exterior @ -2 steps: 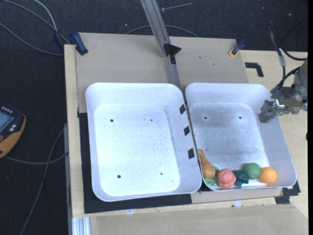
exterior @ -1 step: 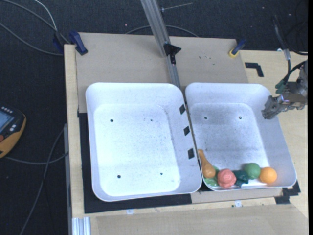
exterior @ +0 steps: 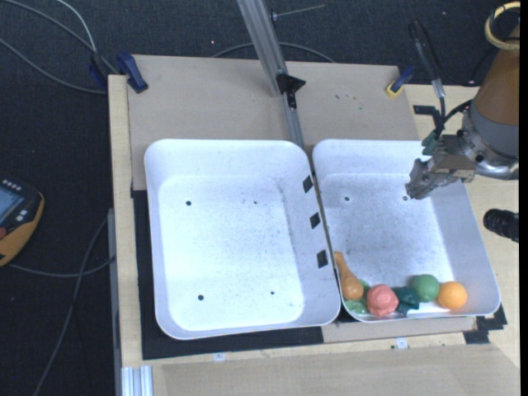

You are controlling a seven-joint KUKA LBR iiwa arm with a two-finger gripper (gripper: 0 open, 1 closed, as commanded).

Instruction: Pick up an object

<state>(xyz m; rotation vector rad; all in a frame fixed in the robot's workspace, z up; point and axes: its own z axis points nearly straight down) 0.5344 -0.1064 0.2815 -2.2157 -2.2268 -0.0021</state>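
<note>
The gripper [exterior: 417, 186] hovers over the right bin [exterior: 462, 221], finger state impossible to tell; toys [exterior: 404, 295] cluster along its near edge.

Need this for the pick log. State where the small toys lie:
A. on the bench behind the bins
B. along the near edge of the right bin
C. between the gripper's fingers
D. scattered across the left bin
B: the orange ball, green ball and pink toy sit bunched along the right bin's near edge, apart from the gripper above its far part.

Bins [exterior: 223, 159] smooth white plastic, dark-speckled; bench [exterior: 214, 106] matt wood board; toys [exterior: 382, 299] look soft, matt.
</note>
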